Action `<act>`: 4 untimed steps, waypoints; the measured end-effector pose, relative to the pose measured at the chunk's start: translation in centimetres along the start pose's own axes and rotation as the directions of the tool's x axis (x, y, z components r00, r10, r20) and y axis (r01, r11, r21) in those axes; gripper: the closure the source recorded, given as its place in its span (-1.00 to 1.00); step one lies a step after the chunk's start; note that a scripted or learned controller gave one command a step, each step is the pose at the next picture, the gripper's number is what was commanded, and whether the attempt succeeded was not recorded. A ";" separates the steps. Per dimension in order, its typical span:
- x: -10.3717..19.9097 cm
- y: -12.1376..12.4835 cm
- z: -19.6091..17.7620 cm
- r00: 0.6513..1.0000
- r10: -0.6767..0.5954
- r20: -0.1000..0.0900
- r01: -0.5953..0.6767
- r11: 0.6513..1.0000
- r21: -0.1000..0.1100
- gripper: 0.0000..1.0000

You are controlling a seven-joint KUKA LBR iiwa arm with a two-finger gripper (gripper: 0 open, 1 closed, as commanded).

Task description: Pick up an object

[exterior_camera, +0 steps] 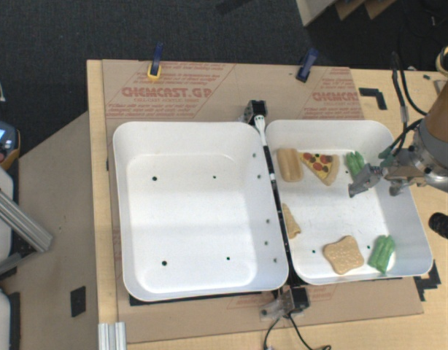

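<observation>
- Bench (209,86): brown board w/ red print, sitting under two white bins; blue clamp (157,60) w/ yellow tip gripping the far edge at left, a second blue clamp (307,64) at the far edge further right.
- Left bin (125,195): lying beside the right bin, their inner edges touching along a dark seam.
- Right bin (410,217): holding all the small items listed below.
- Bread roll (288,164): tan, lying near the far left corner of the right bin, close to the seam.
- Pizza slice (320,165): red and yellow, lying just right of the roll, point facing the near side.
- Green piece (353,161): lying right of the pizza slice, just beside the gripper tip.
- Cracker piece (290,222): tan, resting against the right bin's left wall, approx. mid-length.
- Toast slice (344,254): tan, lying flat near the bin's near edge.
- Green pickle (382,253): lying just right of the toast, near the near right corner.
- Arm (437,133): reaching in from the right, over the right bin's far right part.
- Gripper (361,181): grey, pointing left, hovering over bare bin floor btwn the green piece and the toast; fingers' state – cannot tell at this angle; nothing seen pinched btwn them.
</observation>
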State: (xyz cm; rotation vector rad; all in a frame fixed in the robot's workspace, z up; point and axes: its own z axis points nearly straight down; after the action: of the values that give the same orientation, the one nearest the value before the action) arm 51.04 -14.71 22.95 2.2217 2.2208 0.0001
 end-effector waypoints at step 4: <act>-3.2 5.5 14.5 1.000 -0.002 0.003 0.002 1.000 -0.004 -1.00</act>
State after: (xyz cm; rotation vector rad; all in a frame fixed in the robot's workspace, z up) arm 56.56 -17.88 8.42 2.2159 2.2188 0.0012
